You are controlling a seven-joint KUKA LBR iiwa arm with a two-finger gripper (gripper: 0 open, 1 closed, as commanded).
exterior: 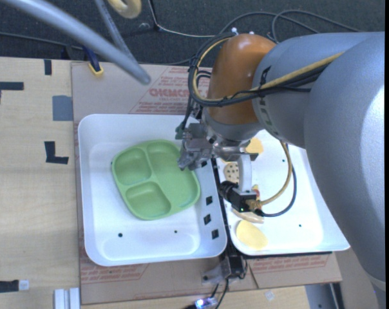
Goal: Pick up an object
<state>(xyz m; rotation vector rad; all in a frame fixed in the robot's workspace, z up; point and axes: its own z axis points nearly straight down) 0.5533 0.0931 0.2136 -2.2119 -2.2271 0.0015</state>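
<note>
Though near fingers, tray ungripped.

One fixed camera looks down at a slant on both bins, the arm close beneath it.

green tray, white bins, pale yellow disc, orange wrist band

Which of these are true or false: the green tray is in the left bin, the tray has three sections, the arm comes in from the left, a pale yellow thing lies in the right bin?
1. The green tray lies in the left bin. True.
2. The tray has three sections. True.
3. The arm comes in from the left. False: it reaches in from the right.
4. A pale yellow thing lies in the right bin. True.
5. The tray is red. False: it is green.
</note>
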